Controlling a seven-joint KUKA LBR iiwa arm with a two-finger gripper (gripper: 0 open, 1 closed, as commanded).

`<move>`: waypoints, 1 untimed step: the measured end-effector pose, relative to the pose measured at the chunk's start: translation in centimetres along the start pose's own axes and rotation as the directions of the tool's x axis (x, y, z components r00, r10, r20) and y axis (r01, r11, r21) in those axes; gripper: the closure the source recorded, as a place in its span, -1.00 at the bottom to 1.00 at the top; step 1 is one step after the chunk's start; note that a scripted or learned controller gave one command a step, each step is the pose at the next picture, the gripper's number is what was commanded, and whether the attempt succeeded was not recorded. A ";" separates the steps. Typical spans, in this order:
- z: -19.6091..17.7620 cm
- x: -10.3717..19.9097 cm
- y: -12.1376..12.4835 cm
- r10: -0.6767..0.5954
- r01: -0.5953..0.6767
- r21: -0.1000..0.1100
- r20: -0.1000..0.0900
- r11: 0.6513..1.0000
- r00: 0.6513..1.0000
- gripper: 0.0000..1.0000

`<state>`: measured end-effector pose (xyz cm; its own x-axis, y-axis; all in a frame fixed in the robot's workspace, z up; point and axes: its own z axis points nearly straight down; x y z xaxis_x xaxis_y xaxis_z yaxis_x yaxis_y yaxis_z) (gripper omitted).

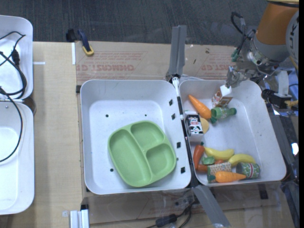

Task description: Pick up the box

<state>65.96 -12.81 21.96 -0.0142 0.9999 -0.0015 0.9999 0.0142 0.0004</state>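
Note:
A small red-and-white carton box (222, 98) hangs tilted near the back wall of the right bin (270, 127), just above a green bottle (223, 112). Its white top sits between the fingertips of my gripper (230, 84), which reaches down from the upper right and is shut on it. A second, black-and-white carton (193, 125) lies at the right bin's left edge by the divider. A third small printed box (218, 167) lies among the toy food at the front.
The right bin also holds an orange carrot (200, 107), bananas (230, 155), a red pepper (198, 155), a can (248, 170) and another carrot (229, 176). A green divided plate (142, 153) lies in the left bin (95, 127).

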 end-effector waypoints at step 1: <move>0.1 0.0 0.0 0.000 0.000 0.002 0.000 1.000 1.000 -1.00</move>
<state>65.92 -12.83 21.88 -0.0142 0.9999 -0.0016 0.9999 0.0142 -0.0011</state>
